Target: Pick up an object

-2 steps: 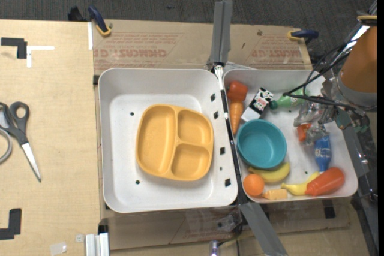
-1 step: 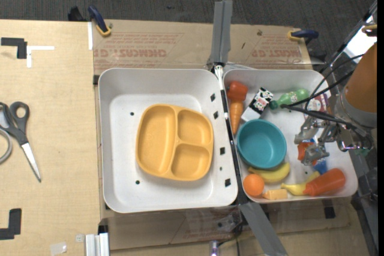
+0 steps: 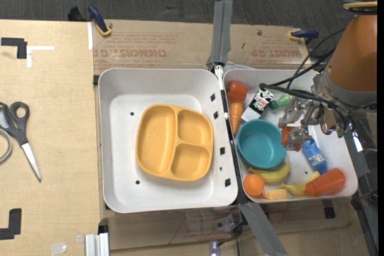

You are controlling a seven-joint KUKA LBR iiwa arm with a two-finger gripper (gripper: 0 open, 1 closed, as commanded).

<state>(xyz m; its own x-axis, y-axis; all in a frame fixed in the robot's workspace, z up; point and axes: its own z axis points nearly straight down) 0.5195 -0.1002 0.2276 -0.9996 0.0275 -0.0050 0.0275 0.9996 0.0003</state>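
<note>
The right bin (image 3: 351,192) holds a pile of toy items. My gripper (image 3: 294,128) hangs low over its middle, just right of a teal bowl (image 3: 261,143). A small red piece (image 3: 286,135) shows right at the gripper's lower side; whether it is held I cannot tell. A blue bottle (image 3: 314,154) lies just below and right of the gripper. A red-orange pepper-like toy (image 3: 326,182), a banana (image 3: 273,174), an orange ball (image 3: 253,184) and a yellow wedge (image 3: 275,193) line the near side. A carrot (image 3: 236,114), a red tomato (image 3: 237,90), a black-and-white cube (image 3: 261,100) and a green item (image 3: 279,102) lie at the far left.
The left bin (image 3: 111,147) holds a yellow divided plate (image 3: 175,142). Scissors (image 3: 23,132) lie on the wooden bench at far left. The arm's orange band (image 3: 360,51) and cables hang over the right bin's far right corner.
</note>
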